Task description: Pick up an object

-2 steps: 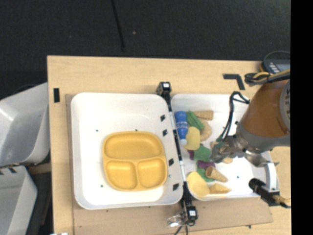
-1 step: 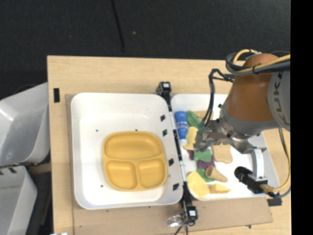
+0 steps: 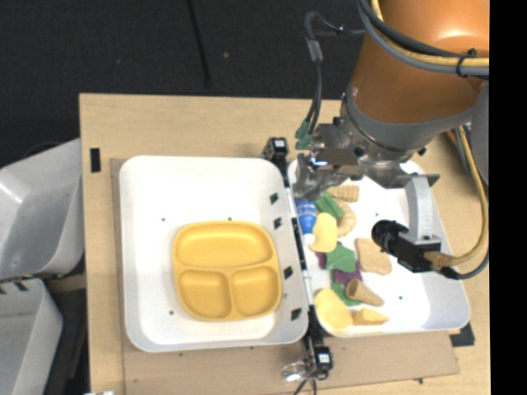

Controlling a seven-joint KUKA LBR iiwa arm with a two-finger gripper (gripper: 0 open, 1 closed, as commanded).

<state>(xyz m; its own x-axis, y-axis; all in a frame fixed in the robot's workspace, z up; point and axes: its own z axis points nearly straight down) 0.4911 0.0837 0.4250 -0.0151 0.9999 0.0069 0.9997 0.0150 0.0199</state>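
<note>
Yellow tray [image 3: 226, 280] w/ three compartments sat in the left bin [image 3: 144, 220], roughly centre, nothing in it. Right bin [image 3: 436, 299] held a heap of small toy-food pieces along its left side, close to the divider between the bins: a blue bit [image 3: 306, 218] at the far-left of the heap, a pale yellow piece [image 3: 325, 234] just right of it, green leaf-like pieces [image 3: 341, 258] in the middle, a tan cracker-like piece [image 3: 372, 257] to their right, an ice-cream cone [image 3: 362, 292] nearer, and a yellow round piece [image 3: 333, 309] at the near-left corner. Arm [image 3: 416, 56] w/ orange band reached in from the right, over the far part of the right bin. Gripper [image 3: 317, 171] hung above the far-left end of the heap, near the divider; can't tell if it was released or clenched, and nothing showed in its grasp. Wooden bench [image 3: 103, 130] lay under both bins.
</note>
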